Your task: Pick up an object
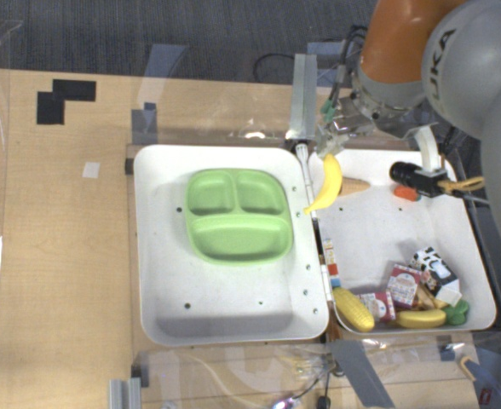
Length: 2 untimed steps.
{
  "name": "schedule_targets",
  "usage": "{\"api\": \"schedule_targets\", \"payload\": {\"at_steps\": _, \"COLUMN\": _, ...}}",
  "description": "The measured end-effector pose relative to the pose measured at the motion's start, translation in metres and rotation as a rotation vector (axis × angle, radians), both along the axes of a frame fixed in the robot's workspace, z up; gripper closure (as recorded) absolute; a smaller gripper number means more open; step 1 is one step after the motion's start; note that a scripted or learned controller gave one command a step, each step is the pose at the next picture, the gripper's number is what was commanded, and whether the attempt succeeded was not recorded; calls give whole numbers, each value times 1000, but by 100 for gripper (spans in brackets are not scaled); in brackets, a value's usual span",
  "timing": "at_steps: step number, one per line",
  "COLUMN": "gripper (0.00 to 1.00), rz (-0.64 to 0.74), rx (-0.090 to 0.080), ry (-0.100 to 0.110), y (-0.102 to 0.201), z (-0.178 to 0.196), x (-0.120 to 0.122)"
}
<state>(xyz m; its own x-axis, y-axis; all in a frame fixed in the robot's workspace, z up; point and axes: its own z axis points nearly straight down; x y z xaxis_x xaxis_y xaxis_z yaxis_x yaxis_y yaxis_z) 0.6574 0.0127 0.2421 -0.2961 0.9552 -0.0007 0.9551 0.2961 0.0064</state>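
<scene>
Two white bins sit side by side on a wooden counter (54, 228). A green divided tray (238, 214) lies in the left bin (161, 309). Over the right bin's (387, 237) upper left corner, the claw (334, 136) grips a banana (325, 182) by its top; it hangs beside the divider. Toy foods (404, 296) cluster along the near edge.

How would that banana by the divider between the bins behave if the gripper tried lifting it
The banana looks like smooth toy plastic, so probably stiff, light and somewhat slippery. Its curve could let it rock or swing round if pinched off-centre.
</scene>
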Motion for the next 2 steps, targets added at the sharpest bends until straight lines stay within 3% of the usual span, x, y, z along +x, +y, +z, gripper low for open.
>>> {"api": "schedule_targets", "payload": {"at_steps": 1, "gripper": 100, "rz": 198, "rx": -3, "ry": -3, "y": -64, "z": 41, "x": 13}}
{"api": "schedule_targets", "payload": {"at_steps": 2, "gripper": 100, "rz": 225, "rx": -2, "ry": 0, "y": -53, "z": -6, "x": -27}}
